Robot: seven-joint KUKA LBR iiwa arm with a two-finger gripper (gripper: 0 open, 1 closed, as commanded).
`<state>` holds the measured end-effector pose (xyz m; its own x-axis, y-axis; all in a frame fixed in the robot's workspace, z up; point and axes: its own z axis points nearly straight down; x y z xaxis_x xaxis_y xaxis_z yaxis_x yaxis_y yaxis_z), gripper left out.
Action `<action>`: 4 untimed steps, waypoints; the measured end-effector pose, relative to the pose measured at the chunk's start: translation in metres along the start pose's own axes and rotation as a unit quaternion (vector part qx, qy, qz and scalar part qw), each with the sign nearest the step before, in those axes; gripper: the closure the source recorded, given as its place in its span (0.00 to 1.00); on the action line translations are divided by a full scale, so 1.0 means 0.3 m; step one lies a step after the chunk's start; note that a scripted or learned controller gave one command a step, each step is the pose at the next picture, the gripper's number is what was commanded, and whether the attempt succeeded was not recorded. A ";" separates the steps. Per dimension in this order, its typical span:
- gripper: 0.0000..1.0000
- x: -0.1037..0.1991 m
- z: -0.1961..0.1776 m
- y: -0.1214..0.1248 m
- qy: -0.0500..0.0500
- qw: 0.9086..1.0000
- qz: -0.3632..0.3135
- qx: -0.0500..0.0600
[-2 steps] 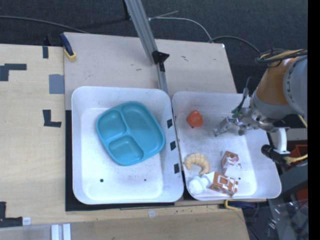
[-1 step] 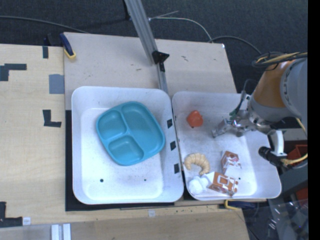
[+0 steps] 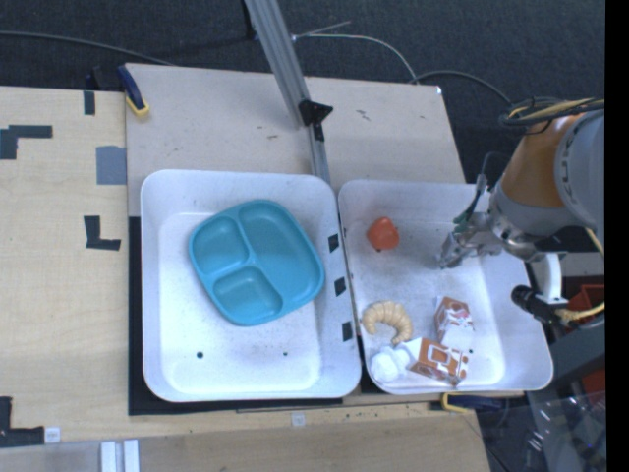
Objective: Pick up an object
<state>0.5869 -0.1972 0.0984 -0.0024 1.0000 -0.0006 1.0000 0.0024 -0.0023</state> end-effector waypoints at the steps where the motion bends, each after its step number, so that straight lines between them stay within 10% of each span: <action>1: 1.00 0.001 -0.144 0.018 0.000 1.000 0.000 -0.003; 2: 1.00 0.002 -0.321 0.021 -0.001 1.000 0.000 -0.003; 4: 1.00 0.313 -0.323 0.110 0.001 1.000 -0.002 -0.001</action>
<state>0.6198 -0.1033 0.1951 -0.0064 1.0000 0.0016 1.0000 0.0064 -0.0001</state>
